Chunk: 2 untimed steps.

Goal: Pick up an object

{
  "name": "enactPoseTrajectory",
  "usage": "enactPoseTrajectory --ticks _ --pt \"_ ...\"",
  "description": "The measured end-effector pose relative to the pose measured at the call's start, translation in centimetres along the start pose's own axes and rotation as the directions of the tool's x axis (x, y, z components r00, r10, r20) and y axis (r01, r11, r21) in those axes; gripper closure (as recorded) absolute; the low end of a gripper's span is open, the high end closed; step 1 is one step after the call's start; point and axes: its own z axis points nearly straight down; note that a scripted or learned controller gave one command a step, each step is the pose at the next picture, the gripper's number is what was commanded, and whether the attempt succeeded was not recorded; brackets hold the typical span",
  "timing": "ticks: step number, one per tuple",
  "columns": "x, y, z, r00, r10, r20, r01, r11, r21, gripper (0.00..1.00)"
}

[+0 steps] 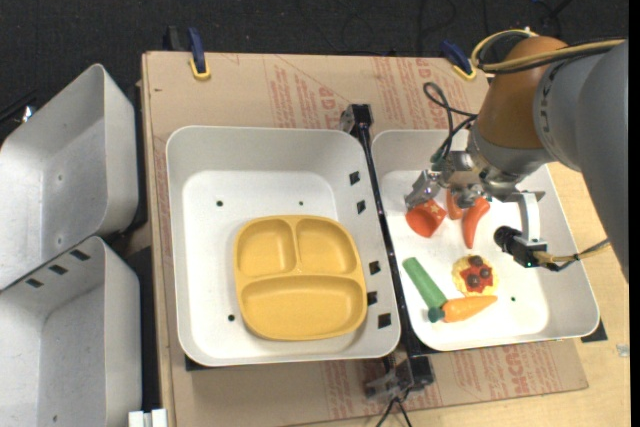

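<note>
Nearest me, the yellow divided tray (300, 277) sits flat in the left bin (190, 215). Over in the right bin (560, 310) I've got a green stick (423, 282) lying beside an orange carrot (468, 308), with a small yellow piece with dark berries (474, 272) just above the carrot. The gripper (447, 192) is down at the bin's far-left part, right over a red cup (425, 218) and a red pepper (473, 220). I cannot tell how its pincer stands from here.

arm (580, 105) cut off at right edge, end effector (450, 187) fingers indistinct
</note>
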Motion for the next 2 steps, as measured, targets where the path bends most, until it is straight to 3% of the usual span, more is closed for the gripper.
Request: enactPoseTrajectory --ticks 1,2 --pt "0.0 0.1 -1.2 1.000 0.000 0.000 0.000 1.000 -0.004 1.00" --pt "0.2 1.3 -6.4 1.000 -0.003 -0.002 0.003 1.000 -0.001 1.00"
